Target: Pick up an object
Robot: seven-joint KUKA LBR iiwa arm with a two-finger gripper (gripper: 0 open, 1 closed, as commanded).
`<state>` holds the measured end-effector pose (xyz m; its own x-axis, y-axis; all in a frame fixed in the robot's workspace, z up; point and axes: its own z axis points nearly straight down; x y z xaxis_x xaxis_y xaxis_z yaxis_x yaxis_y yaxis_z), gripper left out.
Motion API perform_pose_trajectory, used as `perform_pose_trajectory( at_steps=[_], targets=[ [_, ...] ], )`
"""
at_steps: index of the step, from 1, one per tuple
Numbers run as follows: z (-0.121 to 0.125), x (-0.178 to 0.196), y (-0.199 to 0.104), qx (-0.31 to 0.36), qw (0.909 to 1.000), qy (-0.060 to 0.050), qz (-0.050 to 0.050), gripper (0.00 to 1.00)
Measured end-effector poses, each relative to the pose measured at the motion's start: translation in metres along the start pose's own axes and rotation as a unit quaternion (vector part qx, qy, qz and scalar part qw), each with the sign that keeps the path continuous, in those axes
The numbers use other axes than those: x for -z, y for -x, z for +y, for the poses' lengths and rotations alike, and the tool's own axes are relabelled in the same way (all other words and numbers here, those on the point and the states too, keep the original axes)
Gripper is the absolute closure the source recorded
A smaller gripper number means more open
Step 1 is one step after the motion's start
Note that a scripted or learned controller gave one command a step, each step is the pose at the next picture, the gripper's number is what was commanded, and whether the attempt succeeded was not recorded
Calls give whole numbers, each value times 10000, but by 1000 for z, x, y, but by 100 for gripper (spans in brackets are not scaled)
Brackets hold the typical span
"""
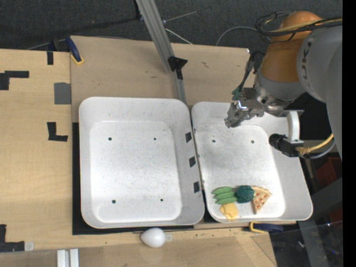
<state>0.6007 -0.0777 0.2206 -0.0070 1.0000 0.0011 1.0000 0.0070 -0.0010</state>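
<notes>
Overhead, the grey arm [311, 54] with its orange band reaches in from the right and hangs its gripper [236, 115] above the far edge of the right bin [233, 154], near that bin's back left corner. Whether the gripper is open or closed cannot be told at this size and angle, and nothing can be seen gripped in it. The things to pick lie together in the near part of the right bin, well apart from the gripper: a green pod-shaped toy [223, 194], a dark green round piece [243, 193] just beside it, a yellow block [228, 209] just in front of them, and an orange pizza-slice toy [260, 198] to the right of the round piece, all close or touching. The left bin [133, 160] sits side by side with the right one on the wooden bench [33, 149]. A white egg-shaped thing [153, 237] lies on the bench just in front of the left bin, outside both bins. A slanted grey metal bar [158, 29] runs from the top down to the gap between the bins.
</notes>
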Motion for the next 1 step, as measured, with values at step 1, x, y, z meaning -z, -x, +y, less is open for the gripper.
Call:
perform_pose_trajectory(
  at_steps=[1],
  targets=[
    [9, -7, -58, 1, 10000, -4, 2, 100]
  ],
)
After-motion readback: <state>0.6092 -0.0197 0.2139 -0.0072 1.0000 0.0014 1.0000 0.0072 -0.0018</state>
